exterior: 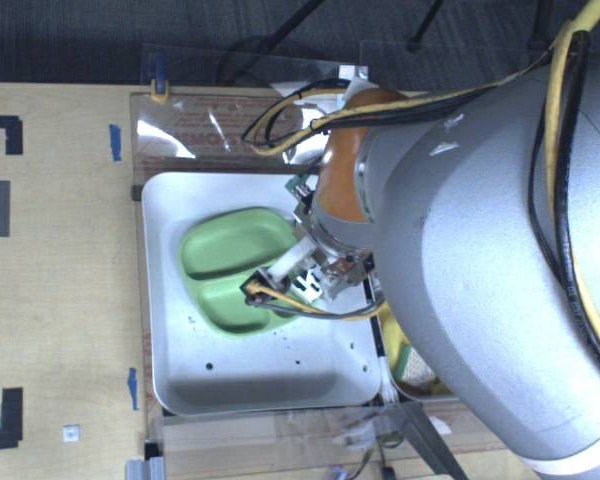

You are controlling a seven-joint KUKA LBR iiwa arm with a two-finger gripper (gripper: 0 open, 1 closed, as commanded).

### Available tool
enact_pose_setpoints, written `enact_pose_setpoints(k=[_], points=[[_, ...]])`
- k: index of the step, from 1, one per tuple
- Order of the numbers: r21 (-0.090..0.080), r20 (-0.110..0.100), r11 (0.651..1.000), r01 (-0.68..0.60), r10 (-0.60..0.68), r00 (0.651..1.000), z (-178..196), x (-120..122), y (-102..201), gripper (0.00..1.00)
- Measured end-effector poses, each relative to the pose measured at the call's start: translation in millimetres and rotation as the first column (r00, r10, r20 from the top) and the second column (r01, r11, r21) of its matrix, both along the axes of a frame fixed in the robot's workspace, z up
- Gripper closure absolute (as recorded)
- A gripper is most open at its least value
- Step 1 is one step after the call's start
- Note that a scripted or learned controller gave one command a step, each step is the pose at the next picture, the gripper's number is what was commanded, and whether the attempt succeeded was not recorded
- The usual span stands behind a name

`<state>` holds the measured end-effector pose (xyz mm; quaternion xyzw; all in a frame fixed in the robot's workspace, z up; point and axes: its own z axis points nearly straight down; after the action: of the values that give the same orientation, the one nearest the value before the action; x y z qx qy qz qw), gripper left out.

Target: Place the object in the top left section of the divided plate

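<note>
Divided plate [230,258], green, lies in the left white bin [170,348], compartments bare where visible. Gripper [280,293] hangs low over its right edge, wrist angled, likely for a drop. Grip state: cannot tell. Object not identifiable, perhaps hidden beneath the arm [480,248].

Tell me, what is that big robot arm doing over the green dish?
The big grey robot arm with the orange band reaches in from the right over a shallow white bin. Its end effector hangs above the right side of a green divided plastic plate lying in that bin. Whether it carries anything cannot be made out from here, and the plate's visible sections look bare.
</note>
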<state>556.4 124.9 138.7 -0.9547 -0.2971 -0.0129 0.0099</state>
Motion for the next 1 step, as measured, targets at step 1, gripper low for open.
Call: enact_pose_setpoints(k=[1], points=[[-0.033,-0.035,0.997,0.065,-0.067,0.997,-14.4,49.5,70.8,1.00]])
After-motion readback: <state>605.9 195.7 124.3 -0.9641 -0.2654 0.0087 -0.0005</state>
